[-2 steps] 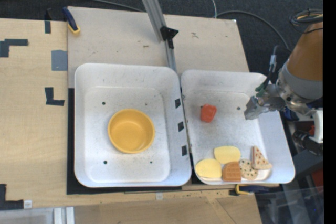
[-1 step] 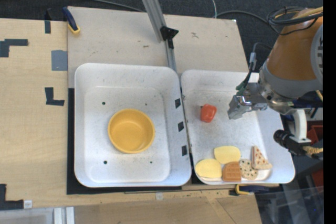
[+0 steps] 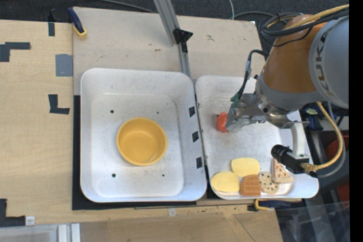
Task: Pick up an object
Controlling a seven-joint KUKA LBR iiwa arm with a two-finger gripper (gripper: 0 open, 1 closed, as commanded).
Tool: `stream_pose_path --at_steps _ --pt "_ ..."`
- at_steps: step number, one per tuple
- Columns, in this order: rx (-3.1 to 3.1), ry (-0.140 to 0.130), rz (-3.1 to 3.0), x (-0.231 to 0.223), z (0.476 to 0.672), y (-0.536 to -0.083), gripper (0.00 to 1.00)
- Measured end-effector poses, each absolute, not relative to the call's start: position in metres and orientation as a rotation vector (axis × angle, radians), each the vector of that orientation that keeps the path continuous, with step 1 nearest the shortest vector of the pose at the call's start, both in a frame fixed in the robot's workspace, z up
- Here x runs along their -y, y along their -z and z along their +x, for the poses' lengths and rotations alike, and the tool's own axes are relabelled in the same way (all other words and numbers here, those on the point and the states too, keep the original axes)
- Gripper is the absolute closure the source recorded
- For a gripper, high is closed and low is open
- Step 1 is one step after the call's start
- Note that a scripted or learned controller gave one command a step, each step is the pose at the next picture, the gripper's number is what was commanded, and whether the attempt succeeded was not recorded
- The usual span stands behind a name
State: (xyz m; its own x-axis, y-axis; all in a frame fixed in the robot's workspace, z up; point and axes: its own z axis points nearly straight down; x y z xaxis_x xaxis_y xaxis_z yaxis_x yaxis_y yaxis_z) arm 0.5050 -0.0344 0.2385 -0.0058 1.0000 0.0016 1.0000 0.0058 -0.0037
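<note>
Food pieces (image 3: 252, 178) lay along the right bin's (image 3: 212, 93) near edge; gripper (image 3: 233, 120) touched a red object (image 3: 222, 122) (grasp indiscernible).

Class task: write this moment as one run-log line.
gripper: over right bin, at red object | grasp: unclear | yellow bowl: left bin

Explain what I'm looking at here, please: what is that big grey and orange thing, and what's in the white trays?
One camera looks down on a bench from above. The grey and orange thing is a robot arm reaching in from the right. Its end effector sits low over the right tray, right beside a small red object; whether it grips it is unclear. Near that tray's front edge lie several pieces of toy food. The left tray holds a yellow bowl.
</note>
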Motion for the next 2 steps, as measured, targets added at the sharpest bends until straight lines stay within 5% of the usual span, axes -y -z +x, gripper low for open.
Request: stream_pose_path --at_steps 2 --pt "2.228 -0.001 -2.211 -0.071 0.492 -0.239 1.0"
